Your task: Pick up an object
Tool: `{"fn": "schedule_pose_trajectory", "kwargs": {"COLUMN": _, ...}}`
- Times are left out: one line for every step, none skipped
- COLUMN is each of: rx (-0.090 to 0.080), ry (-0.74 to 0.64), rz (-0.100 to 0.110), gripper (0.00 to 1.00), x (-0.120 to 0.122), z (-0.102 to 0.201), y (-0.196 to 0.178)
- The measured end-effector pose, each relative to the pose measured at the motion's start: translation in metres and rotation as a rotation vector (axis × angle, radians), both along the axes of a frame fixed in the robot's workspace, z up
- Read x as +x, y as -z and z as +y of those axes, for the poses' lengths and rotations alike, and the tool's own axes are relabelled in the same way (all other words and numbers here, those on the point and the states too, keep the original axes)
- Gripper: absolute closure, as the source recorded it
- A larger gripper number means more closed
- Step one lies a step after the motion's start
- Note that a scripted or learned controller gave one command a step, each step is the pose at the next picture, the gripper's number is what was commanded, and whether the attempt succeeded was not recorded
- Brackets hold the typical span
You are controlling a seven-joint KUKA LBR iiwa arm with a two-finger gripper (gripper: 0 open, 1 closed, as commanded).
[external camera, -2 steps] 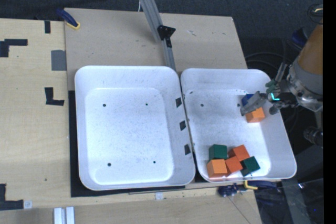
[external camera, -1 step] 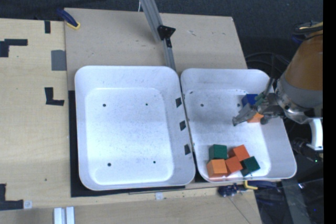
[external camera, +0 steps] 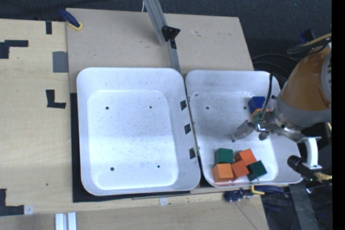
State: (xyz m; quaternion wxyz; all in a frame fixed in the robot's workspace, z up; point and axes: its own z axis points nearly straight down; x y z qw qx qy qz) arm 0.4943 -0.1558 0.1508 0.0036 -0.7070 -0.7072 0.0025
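Several small blocks lie in the right bin [external camera: 215, 89]. Near its front edge are a green block [external camera: 223, 156], an orange block [external camera: 247, 157], a second orange block [external camera: 222, 172] and a dark green block [external camera: 257, 169]. A blue block [external camera: 257, 102] lies farther back by the right wall, partly hidden by the arm's wrist. My gripper [external camera: 250, 133] hangs over the right bin's floor, between the blue block and the front cluster. It is open, with its grey fingers [external camera: 240, 132] spread and nothing between them.
The left bin [external camera: 86, 89] stands beside the right one, their rims touching in the middle. A slanted metal bar [external camera: 153, 0] with a black clamp runs from the top down to the bins' back edge. The arm's bulky orange-banded body [external camera: 307, 89] overhangs the right bin's right rim.
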Motion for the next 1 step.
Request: {"fn": "schedule_pose_trajectory", "kwargs": {"rx": 0.000, "ry": -0.001, "rz": -0.001, "gripper": 0.00, "x": -0.0020, "z": 0.0010, "y": 0.0543}}
